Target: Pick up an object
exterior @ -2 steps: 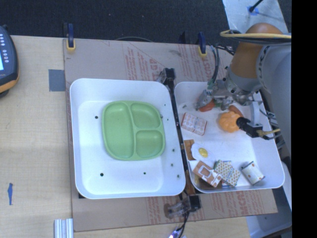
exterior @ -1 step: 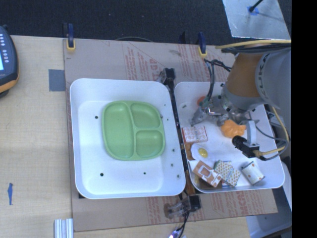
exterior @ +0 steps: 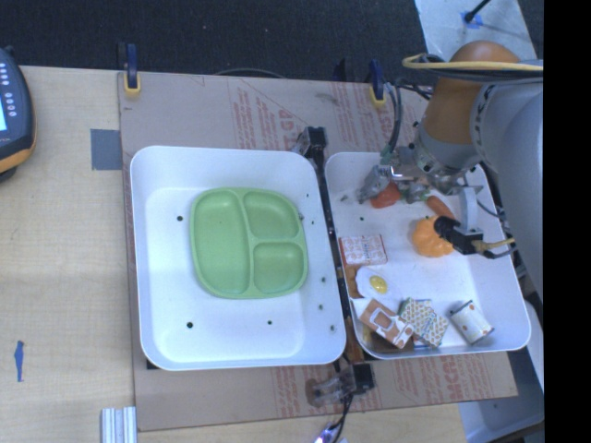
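Right now you are looking at the gripper [exterior: 399,181] hanging low over the far end of the right bin [exterior: 503,289], its fingers lost in wrist clutter and cables, so you cannot tell their spread or whether they are pinching anything. A red item [exterior: 385,197] is lying just beside it. Writing: the red print on the cardboard [exterior: 268,109] under the bins is too small to read. Left bin [exterior: 152,247]: holding a green tray [exterior: 247,242] with three compartments. Right bin: holding an orange lump [exterior: 427,236], a patterned card [exterior: 363,248], a fried egg toy [exterior: 373,283], two small boxes [exterior: 399,321] and a white cup [exterior: 470,321] on its side.
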`<action>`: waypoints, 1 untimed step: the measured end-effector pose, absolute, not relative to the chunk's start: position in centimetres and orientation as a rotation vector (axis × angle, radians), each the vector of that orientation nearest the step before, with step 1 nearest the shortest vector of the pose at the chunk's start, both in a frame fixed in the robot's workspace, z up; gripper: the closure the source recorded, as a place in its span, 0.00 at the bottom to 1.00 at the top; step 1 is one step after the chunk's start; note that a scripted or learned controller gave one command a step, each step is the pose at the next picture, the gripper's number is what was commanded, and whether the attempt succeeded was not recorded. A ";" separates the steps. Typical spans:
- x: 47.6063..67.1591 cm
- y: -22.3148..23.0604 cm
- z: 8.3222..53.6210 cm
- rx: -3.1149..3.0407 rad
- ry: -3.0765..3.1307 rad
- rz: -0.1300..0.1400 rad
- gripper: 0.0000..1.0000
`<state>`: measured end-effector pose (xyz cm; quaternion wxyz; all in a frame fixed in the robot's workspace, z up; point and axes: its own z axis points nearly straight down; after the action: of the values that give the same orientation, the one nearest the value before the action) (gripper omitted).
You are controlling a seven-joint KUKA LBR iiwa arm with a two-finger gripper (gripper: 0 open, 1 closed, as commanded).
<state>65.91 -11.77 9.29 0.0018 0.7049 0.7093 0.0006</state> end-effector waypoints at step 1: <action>65.6 -11.8 10.2 2.215 2.232 -0.006 1.00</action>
<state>65.63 -11.77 10.24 -0.0015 0.7043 0.7099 -0.0019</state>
